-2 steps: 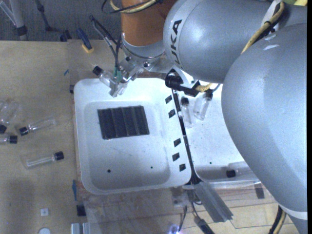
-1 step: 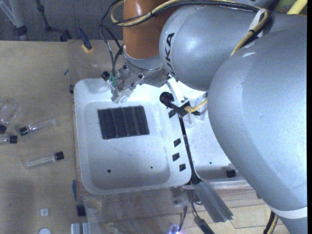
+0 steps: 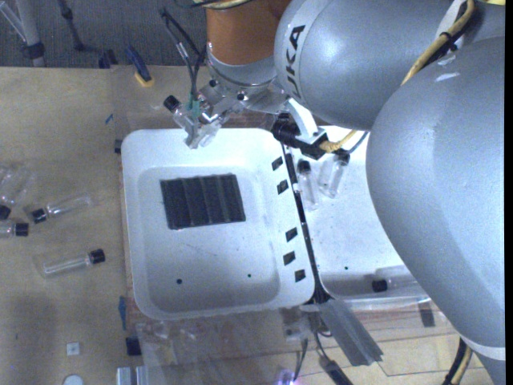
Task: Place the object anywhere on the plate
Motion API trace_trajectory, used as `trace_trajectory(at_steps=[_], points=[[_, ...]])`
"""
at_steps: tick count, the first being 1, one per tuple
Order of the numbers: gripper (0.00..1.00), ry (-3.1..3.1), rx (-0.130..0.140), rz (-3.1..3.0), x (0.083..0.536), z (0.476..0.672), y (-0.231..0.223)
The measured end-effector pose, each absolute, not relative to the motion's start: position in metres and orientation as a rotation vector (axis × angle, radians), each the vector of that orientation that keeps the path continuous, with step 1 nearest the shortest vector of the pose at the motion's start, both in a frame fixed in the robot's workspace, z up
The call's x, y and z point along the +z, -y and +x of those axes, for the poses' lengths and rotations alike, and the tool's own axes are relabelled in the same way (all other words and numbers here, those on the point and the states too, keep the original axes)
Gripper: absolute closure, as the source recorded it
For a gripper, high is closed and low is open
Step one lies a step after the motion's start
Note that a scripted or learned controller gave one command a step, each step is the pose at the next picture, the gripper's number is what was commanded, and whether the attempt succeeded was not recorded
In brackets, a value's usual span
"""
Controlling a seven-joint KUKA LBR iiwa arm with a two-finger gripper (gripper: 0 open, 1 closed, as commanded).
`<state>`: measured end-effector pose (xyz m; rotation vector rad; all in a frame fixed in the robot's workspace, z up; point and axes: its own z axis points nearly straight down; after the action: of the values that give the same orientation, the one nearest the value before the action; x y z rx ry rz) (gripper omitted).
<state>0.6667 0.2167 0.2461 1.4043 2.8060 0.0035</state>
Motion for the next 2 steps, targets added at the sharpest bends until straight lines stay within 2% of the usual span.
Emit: trace_trajectory(at_steps=[1, 2], points=[[1.0, -2.933, -0.002, 1.131, 0.236, 0.645, -0.218], [1.0, -2.555, 0.002, 1.824, 0.252, 0.637, -0.22]])
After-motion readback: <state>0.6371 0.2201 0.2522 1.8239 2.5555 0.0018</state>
